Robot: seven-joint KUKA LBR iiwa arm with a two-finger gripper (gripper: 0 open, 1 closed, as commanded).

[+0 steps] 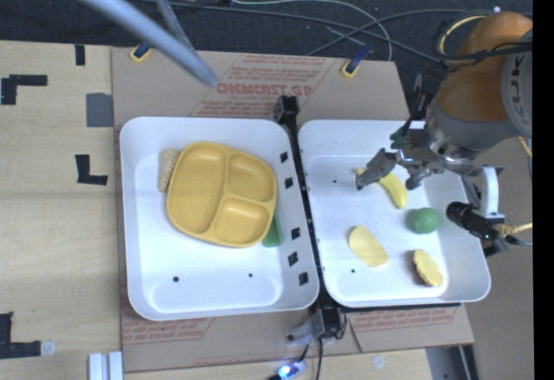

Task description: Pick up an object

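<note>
Yellow banana (394,190) just beside pincer (391,174), fingers spread, nothing between them; right bin (333,279) near-left floor bare.

The tool (391,177) hangs over the right bin (338,279), fingers spread, beside a yellow piece (395,191).

- A robotics lab is showing here: a grey arm (485,101) is reaching over two white bins (138,222) clamped together on a desk (52,222).
- Cables (303,10) are trailing across dark carpet (behind the cardboard sheet (260,80)).
</note>
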